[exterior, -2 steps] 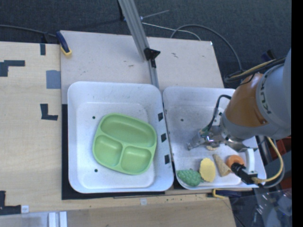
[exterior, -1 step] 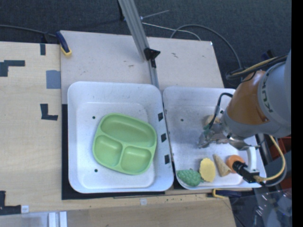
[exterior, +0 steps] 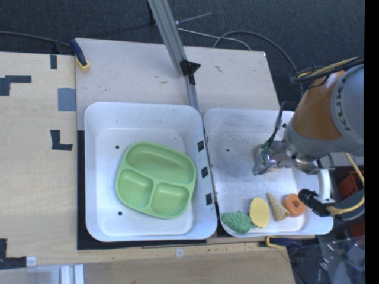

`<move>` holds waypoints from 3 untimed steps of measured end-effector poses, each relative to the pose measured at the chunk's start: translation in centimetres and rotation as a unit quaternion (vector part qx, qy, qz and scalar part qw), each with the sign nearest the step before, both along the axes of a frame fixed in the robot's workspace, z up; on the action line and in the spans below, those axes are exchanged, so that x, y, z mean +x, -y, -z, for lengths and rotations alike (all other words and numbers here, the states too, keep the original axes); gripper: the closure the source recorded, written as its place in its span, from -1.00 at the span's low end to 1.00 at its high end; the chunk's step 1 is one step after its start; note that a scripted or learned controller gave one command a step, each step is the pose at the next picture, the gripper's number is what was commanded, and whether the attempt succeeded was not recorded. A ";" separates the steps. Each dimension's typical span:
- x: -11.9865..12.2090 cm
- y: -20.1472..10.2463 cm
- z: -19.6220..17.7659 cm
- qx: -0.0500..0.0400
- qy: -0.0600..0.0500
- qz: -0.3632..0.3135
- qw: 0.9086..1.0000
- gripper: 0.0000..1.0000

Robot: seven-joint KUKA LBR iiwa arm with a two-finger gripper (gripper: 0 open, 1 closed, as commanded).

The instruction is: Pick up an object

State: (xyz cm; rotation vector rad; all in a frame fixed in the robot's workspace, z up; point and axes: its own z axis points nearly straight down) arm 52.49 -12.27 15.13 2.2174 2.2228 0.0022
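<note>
Tool, grip state indiscernible, hangs over the right bin; toys crowd the wall below it, awkward to grasp.

Pale green divided plate in the white left bin, dark green leafy toy, yellow piece, tan cone and orange ring along the lower edge of the white right bin, grey arm with orange band at frame right.

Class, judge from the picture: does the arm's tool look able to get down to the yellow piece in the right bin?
Probably yes. The tool hangs above the same right bin, and nothing covers the yellow piece, though neighbours crowd both its sides.
</note>
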 end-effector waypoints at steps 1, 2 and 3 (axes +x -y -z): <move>-0.4 -0.4 -4.4 0.000 0.000 0.000 1.000 1.00; -0.3 -0.4 -8.7 0.000 0.001 0.000 1.000 1.00; 0.9 -6.4 -8.2 0.001 -0.002 -0.003 1.000 1.00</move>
